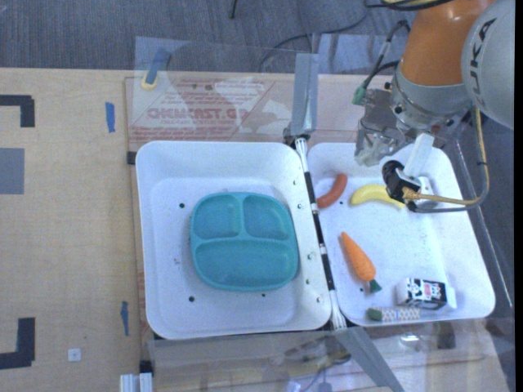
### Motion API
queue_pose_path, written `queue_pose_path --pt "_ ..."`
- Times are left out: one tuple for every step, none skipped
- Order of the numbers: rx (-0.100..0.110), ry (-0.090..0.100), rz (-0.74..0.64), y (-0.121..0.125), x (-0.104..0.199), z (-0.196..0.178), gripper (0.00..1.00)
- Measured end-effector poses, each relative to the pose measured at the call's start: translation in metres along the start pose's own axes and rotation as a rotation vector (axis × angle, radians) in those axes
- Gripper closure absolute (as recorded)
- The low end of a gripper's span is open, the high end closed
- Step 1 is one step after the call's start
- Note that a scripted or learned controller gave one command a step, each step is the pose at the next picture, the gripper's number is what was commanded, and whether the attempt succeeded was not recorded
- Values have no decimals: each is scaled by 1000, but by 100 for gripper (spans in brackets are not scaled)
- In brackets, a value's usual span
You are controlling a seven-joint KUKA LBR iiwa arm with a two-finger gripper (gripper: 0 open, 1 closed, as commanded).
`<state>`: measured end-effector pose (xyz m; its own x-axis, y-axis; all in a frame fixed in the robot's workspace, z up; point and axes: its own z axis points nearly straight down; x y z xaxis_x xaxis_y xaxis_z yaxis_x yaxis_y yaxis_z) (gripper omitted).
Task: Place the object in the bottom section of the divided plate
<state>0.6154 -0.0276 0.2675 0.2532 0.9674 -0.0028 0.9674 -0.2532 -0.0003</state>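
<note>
Camera view: end effector (377,147) fingers indistinct above right bin (458,251), arm cropped.

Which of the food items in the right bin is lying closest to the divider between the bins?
The hot dog sausage, reddish-orange, nearly touching the divider; banana and carrot lie farther right.

**Two bins on the bench**

The wooden bench (65,219) carries two shallow white bins, touching side by side. The left bin (155,178) sits just beside the right bin (466,251). Blue tape marks (109,117) and black tape corners (20,111) dot the bare wood on the left. A printed sheet (200,109) lies just beyond the left bin.
</note>
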Motion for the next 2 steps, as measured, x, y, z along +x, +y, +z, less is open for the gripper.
queue_pose_path --pt "0 0 15 1 -49 -143 100" --pt "-2 -3 11 2 -46 -152 100"
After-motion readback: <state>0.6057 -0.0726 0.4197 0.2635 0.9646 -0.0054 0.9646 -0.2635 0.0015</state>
